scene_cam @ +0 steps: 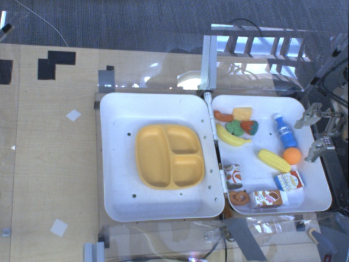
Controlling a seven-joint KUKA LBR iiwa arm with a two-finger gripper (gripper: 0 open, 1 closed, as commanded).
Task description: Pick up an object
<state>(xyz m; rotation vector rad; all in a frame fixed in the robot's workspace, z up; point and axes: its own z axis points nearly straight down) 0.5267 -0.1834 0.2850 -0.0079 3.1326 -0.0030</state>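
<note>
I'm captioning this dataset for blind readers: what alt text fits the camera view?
Two white bins sit side by side: the left bin holds a yellow divided tray, the right bin many small toy foods, among them a banana, corn cob, orange and blue bottle. The pincer is at the right bin's right edge.

arm: cut off by the frame's right edge, only grey metal linkage parts show past the right bin's right rim [319, 171]
fingers: can't tell their state, too small and cluttered
red-and-white small carton [233, 174]: print too small to read, sits at right bin's left edge
brown-and-white flat packet [267, 198]: label unreadable, near right bin's front edge
green and red toy pieces [241, 127]: clumped, shapes unclear
bench front edge: clear plastic and cables, blurred by glare
</note>
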